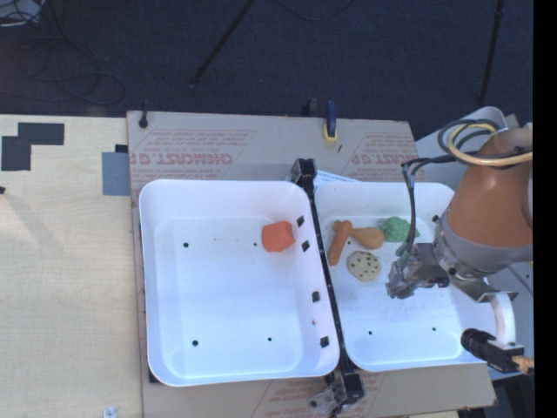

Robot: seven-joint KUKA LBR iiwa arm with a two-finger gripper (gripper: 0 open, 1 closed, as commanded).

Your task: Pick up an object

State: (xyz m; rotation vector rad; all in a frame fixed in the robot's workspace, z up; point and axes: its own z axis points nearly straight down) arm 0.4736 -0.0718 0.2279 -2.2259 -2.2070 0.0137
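My orange-banded wrist [492,203] sits highest toward the camera, looming over the right bin [409,355], with my gripper [407,281] hanging below it above the bin's floor. I cannot tell from here how it is set; the end of it is a dark tangle against the white, and nothing I can make out sits in it.

The things worth taking lie to the gripper's left, toward the divider between the bins. Nearest is the speckled cookie [364,266], flat on the floor just beside me. Past it is the carrot-like orange stick [338,242], whose long axis runs up and down the view with a slight tilt, roughly along the divider. A tan rounded piece [369,238] touches or nearly touches it, and a green lump [398,229] lies up beyond my gripper. The orange-red block [278,236] is alone in the left bin [165,320], well apart.

I judge the cookie the shortest reach: a small shift left, then down.
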